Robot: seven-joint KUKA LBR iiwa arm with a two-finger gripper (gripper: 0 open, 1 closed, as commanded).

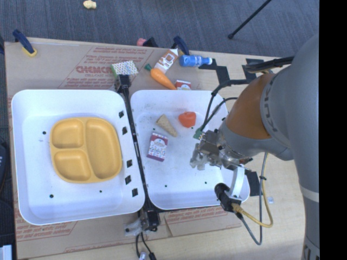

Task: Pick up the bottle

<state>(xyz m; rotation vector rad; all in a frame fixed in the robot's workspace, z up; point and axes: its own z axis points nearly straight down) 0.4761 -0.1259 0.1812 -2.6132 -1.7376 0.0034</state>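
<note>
Rightward, pincer (198, 158) near bin rim (179, 203), bottle (194, 61) outside

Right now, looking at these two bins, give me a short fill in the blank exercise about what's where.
1. The yellow divided tray lies in the ____ bin.
2. The gripper is over the ____ bin.
3. The carrot lies ____ the bins, on the cardboard.
4. The blue bottle lies on its ____.

Missing words: left; right; outside; side
</note>
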